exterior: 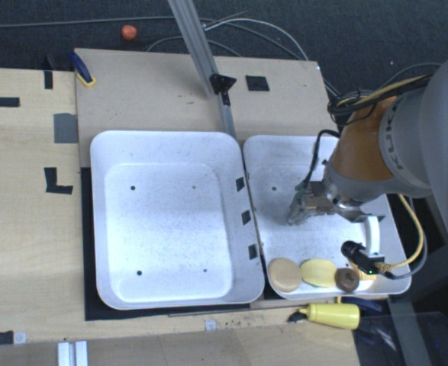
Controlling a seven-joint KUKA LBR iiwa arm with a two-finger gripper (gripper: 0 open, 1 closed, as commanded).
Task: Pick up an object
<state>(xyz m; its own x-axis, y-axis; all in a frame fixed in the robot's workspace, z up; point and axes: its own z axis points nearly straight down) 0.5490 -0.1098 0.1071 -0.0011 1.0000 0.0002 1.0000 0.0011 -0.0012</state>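
No text, label, brand, number or sign can be read anywhere in this view. The black patches of tape (2, 107) at about nine to ten o'clock on the bench (25, 227) are plain shapes, not letters. The yellow-handled tool (332, 314) at about five o'clock bears no marking that can be made out.

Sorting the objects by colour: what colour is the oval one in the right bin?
Pale yellow oval, seen in the camera view.
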